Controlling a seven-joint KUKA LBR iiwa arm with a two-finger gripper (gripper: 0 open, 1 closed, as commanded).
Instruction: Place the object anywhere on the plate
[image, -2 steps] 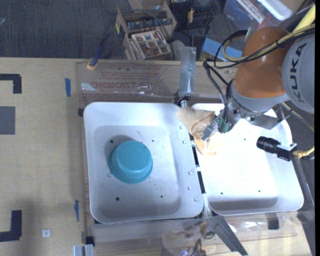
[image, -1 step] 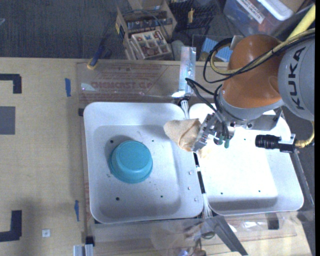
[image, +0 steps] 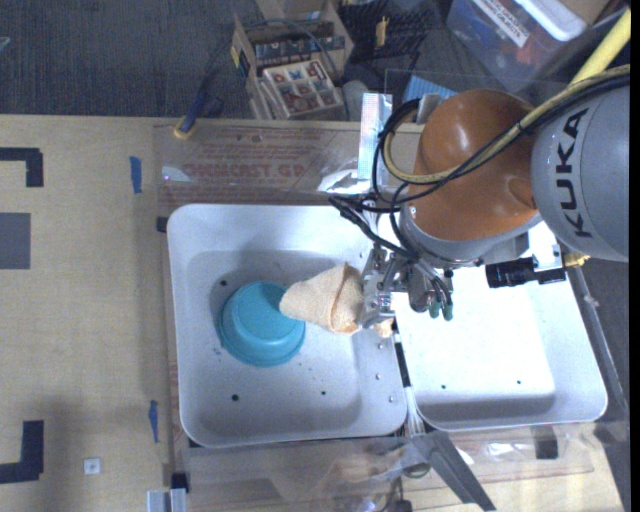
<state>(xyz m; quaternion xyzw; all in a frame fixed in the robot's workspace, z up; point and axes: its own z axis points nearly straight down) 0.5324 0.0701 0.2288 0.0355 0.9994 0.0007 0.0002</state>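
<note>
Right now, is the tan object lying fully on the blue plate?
No. The tan object sits beside the blue plate, overlapping just its right edge, mostly over the left bin floor.

This place looks like a robotics lab. A grey KUKA arm (image: 560, 150) with an orange band and loose yellow and black cables works over 2 shallow white bins (image: 190, 300) that are fixed on a plywood tabletop (image: 80, 300). The tabletop carries black corner marks and small pieces of blue tape (image: 135, 173). Behind it, boxes and crates (image: 290, 65) stand on dark carpet.
</note>
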